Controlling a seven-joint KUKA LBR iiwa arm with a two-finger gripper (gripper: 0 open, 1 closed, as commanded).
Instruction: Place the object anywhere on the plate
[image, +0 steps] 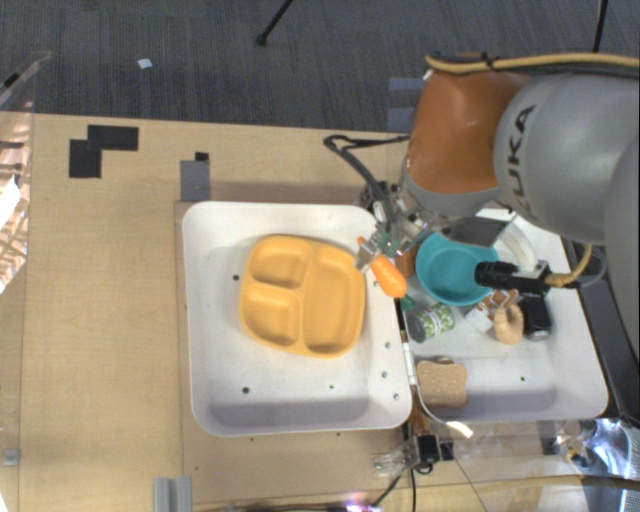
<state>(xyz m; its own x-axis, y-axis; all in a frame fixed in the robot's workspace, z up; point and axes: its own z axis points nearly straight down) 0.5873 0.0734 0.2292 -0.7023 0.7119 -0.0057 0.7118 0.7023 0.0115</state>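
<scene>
orange object at the pincer tip, just short of the plate

the arm (565, 150) is seen reaching in from the right, its orange band (455, 130) standing over the seam between the two bins. the pincer (379, 243) is held low above that seam, near the upper right corner of the left bin (215, 405). how far the pincer is open cannot be told, since its tip is small and partly merged with the clutter behind it. whether anything is truly gripped cannot be told either.

a small orange object (391, 280), shaped like a carrot, is seen directly under the pincer, with its upper end touching or nearly touching the tip. it is tilted, with its lower end pointing down and to the right. it is placed over the rim where the two bins meet, just beside the right edge of the plate (300, 295), and apart from it.

the yellow plate, divided into three compartments, is laid in the middle of the left bin.

in the right bin (565, 385) a teal bowl (447, 270) is found just right of the orange object. a small green-and-white can (432, 321) is laid below the bowl, a beige figure (508, 322) to the can's right, and a tan block (443, 383) near the front rim.

both bins are carried by the pale wooden table (100, 330), on which black tape marks (100, 148) are stuck at the upper left.
</scene>
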